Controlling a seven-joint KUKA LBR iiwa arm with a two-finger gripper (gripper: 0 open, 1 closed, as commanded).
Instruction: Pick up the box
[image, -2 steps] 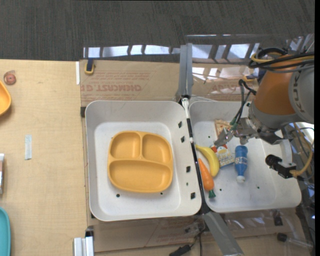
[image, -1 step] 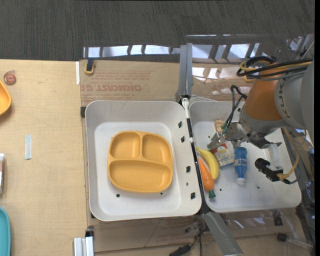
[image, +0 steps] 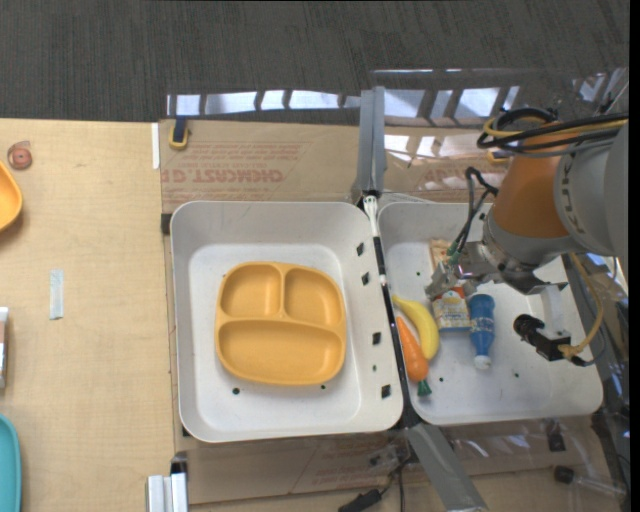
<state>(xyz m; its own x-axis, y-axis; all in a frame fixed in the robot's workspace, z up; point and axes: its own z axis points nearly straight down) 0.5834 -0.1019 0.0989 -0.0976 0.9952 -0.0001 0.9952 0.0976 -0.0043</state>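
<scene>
Box (image: 452, 311) half hidden under gripper (image: 447, 280)

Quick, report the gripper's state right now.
Gripper: low in the right bin, over the box next to the blue bottle; whether it grips anything cannot be told.

High slanted view over both bins (image: 190, 300)
</scene>
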